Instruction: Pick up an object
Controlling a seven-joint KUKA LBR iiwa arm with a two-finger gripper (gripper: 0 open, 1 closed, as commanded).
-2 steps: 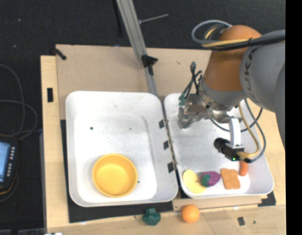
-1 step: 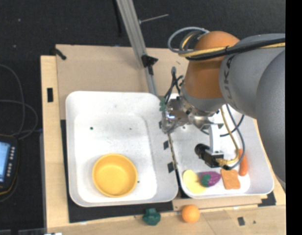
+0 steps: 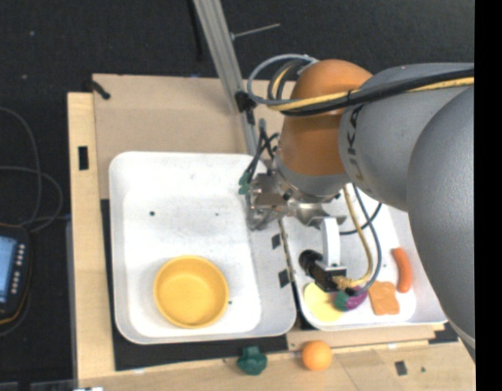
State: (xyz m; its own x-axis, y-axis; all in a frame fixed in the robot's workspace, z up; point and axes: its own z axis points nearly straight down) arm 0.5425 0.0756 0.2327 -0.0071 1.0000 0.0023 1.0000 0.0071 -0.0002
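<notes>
Yellow bowl (image 3: 191, 290) sits unpicked; your gripper (image 3: 263, 206) hangs at the bins' shared wall (image 3: 256, 267), grip state unreadable, so you must aim and descend

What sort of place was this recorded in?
Likely a robotics lab bench: a grey and orange robot arm, a shallow white bin holding a yellow plastic bowl, and a screened control pendant at left.
</notes>
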